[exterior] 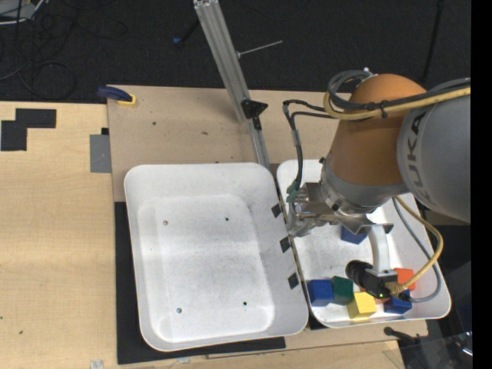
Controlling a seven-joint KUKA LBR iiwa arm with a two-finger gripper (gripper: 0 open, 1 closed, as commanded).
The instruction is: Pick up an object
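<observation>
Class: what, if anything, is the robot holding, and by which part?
It cannot be told. The arm hangs over the right bin and covers any grasp; a blue block peeks out beneath it.

Matt white plastic left bin (200, 260), scuffed w/ grey specks, and right bin (327, 260) on pale, matt wood-grain bench (54, 229); ribbed bare-metal rail (223, 48); arm's orange band (377, 129) glossy; blue block (320, 292) smooth, prob. plastic.

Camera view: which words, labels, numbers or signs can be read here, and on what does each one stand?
"UK": dark letters, the rest cut off, on the grey robot arm casing.
No other text can be read; the left shallow white plastic bin and the pale wooden bench bear none.
</observation>
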